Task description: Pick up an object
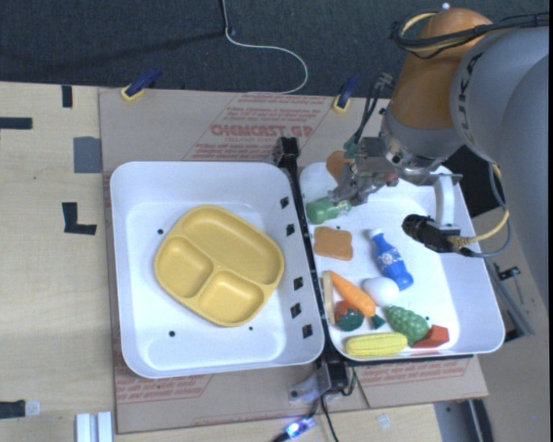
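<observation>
My gripper [350,191] hangs over the far left part of the right bin [467,295], its tip right at a green toy vegetable [324,211] that lies by the bin's left wall. A brown round piece [335,164] peeks out just behind the gripper. In front of it lie a toast slice [333,243], a blue bottle [390,260], a white egg [381,289], a carrot [353,293], a green bumpy vegetable [405,321] and a corn cob [376,343].
The left bin [138,339] holds a yellow divided plate [219,263]. A black divider with clips [298,247] runs between the bins. A black cable connector [428,231] hangs from the arm over the right bin.
</observation>
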`<state>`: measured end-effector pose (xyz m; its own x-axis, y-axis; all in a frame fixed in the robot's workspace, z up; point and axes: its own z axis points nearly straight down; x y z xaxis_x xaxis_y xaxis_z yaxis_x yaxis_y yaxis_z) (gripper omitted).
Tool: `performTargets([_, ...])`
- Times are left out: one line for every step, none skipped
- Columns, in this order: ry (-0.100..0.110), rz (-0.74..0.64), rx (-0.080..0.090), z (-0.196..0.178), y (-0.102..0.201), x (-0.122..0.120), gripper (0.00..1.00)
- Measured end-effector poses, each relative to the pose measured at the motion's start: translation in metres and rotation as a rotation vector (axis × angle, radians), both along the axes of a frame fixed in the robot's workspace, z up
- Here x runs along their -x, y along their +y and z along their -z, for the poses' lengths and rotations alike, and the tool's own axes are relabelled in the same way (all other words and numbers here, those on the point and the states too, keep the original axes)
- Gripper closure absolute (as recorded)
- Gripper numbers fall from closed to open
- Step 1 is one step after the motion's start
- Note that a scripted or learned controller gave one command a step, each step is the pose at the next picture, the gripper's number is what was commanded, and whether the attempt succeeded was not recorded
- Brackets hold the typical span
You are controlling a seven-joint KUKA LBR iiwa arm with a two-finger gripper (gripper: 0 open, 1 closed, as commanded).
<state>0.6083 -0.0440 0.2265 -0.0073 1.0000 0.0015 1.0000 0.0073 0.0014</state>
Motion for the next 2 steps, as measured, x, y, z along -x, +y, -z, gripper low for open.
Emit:
performTargets([0.001,0.001,0.0,-0.006,0.041,-0.031,1.0])
performTargets([0.002,0.006,0.002,-0.007,0.055,-0.036,1.0])
